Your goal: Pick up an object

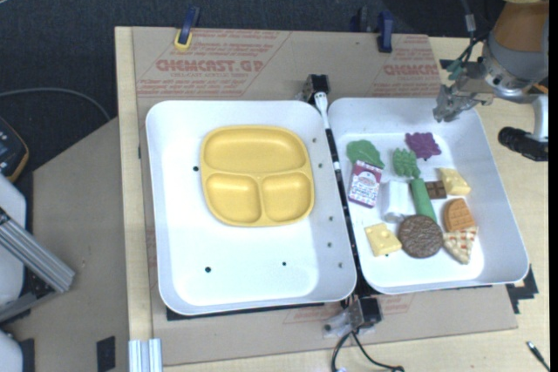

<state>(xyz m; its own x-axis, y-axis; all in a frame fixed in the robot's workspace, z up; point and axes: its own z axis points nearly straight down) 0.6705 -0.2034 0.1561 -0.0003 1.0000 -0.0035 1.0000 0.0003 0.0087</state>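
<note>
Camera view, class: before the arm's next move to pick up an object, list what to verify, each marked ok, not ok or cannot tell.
1. Gripper is above the right bin's far rim: ok.
2. Gripper is holding nothing: ok.
3. Finger opening: cannot tell.
4. Objects within the right bin: ok; purple grapes lie nearest the gripper.
5. Grapes stand apart from their neighbours: ok.
6. Yellow divided plate sits in the left bin, off the arm's path: ok.

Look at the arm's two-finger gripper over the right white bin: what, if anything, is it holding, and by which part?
Nothing is held. The two-finger gripper hangs above the far edge of the right white bin, apart from the purple grape-bunch toy.
</note>
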